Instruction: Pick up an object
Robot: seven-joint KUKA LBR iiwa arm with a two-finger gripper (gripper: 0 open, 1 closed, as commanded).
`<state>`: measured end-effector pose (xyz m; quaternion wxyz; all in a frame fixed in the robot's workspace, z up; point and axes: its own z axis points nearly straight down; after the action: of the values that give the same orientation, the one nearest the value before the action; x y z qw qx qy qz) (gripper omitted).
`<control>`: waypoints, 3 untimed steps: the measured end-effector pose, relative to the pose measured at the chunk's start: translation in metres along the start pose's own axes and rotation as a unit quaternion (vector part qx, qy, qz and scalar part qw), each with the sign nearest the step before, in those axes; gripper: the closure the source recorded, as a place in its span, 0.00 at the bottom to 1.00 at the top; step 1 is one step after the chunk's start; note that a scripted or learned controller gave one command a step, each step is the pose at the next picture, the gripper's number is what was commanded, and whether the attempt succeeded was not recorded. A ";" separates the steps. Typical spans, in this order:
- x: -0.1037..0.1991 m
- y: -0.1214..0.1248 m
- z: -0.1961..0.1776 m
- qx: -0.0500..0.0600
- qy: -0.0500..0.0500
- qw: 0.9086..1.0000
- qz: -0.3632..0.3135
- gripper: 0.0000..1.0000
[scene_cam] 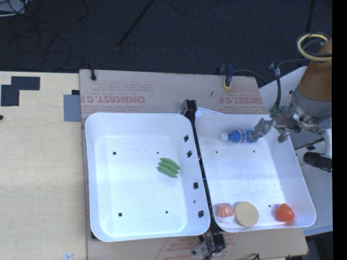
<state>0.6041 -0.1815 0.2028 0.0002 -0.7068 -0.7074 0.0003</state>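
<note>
My gripper [272, 130] hangs over the far right corner of the right bin [301, 183], its two fingers spread open with nothing between them. A small blue bottle with a white cap [237, 136] lies on its side on the bin floor just left of the left finger; whether they touch I cannot tell. Along the near wall of the same bin lie a pink and white round object [225, 212], a tan disc [247, 214] and an orange-red ball-like object [284, 213]. A green pea pod [168, 167] rests in the middle of the left bin [92, 161].
A black divider with clips [196, 167] runs between the two bins. Both bins sit on a cardboard sheet [135, 93] on the pale bench. Cables and a yellow clip [227, 83] lie behind the right bin.
</note>
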 end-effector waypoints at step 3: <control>0.086 0.039 0.118 0.004 0.001 1.000 0.000 0.00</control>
<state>0.6424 -0.0956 0.0850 0.0033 -0.7067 -0.7075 0.0025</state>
